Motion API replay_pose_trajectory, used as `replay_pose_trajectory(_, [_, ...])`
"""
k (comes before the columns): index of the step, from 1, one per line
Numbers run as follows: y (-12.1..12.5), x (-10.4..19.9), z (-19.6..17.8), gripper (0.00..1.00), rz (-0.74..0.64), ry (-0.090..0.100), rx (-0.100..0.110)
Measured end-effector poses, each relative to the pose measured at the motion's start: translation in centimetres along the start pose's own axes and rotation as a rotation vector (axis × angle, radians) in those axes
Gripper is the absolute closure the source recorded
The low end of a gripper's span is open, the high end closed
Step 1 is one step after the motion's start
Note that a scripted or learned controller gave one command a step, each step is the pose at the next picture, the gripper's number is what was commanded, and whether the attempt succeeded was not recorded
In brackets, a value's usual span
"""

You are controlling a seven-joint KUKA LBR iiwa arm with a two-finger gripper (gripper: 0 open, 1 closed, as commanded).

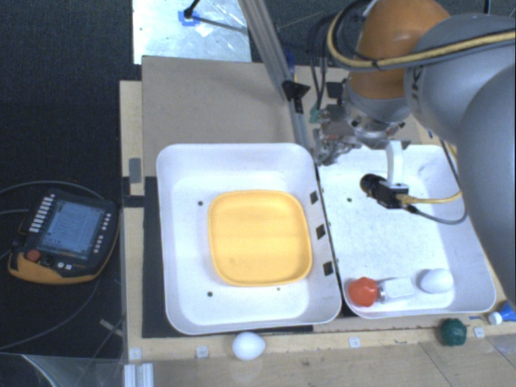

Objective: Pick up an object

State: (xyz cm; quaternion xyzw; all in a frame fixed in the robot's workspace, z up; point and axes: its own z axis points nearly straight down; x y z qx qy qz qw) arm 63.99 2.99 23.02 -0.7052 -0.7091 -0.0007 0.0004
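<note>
A tan bench [218, 103] on dark carpet bears two shallow white bins side by side. The left bin [181, 216] holds a yellow square plate [260, 236] at its middle. The right bin [451, 289] has a red ball [363, 291], a small white block [397, 289] and a white egg-shaped object [436, 280] in a row along its lower edge. The grey arm [468, 79] reaches in from the upper right, and the gripper [329, 147] hangs at the top of the frame's centre over the bins' shared rim, nothing visibly in it; I cannot tell how it is set. Another white egg [248, 345] and a green ball [452, 331] lie on the bench below the bins. A teach pendant [64, 240] rests at left.
</note>
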Motion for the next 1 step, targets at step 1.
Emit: replay_pose_trajectory(1, [-0.92,4.92,-0.97,1.0,0.001,0.0,-0.001])
